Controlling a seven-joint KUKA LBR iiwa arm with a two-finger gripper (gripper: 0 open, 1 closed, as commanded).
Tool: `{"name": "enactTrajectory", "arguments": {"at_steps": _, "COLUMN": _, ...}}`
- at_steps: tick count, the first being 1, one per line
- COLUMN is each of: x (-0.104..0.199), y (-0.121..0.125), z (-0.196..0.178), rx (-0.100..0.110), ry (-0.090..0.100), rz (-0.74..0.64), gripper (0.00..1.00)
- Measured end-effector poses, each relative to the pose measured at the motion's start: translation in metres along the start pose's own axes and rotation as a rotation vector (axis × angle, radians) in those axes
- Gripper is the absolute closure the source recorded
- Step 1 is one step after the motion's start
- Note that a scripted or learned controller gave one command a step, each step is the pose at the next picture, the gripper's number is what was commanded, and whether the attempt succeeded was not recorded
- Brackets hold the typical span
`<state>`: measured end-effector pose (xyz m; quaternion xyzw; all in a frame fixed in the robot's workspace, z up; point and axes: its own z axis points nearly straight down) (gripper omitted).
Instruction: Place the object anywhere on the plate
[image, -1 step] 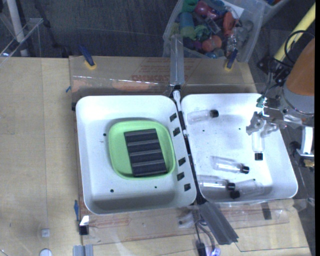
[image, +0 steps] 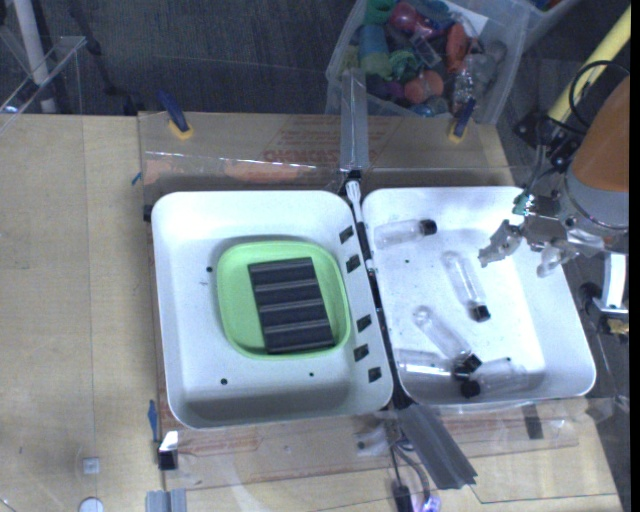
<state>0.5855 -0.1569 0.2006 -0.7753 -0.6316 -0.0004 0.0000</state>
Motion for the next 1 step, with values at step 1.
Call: {"name": "enactTrajectory", "arguments": {"at_steps": 1, "x": -0.0317, "y": 0.0487, "z": -0.0238, "rx": 0.000, "ry": -0.002, "rz": 0.046, "gripper": 0.00}}
